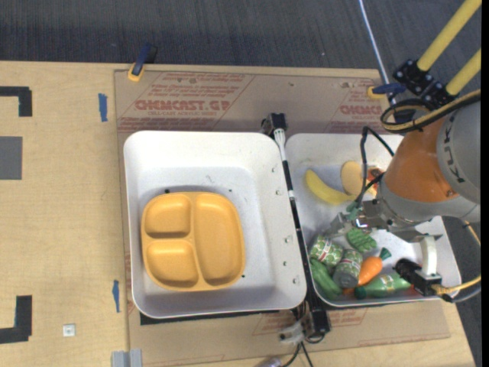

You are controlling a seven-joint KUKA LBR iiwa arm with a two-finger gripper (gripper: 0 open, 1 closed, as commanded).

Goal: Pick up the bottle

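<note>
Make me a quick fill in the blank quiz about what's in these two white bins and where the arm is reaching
1. The yellow divided plate lies in the ____ bin.
2. The plate has ____ compartments.
3. The banana lies in the ____ bin, along with the carrot.
4. The arm with the ____ band reaches over the right bin.

Missing words: left; three; right; orange

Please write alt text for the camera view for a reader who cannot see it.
The arm's gripper hangs over toy food piled in the right bin, with a green bottle lying near the bin's front edge. The left bin holds a yellow divided plate.
</note>
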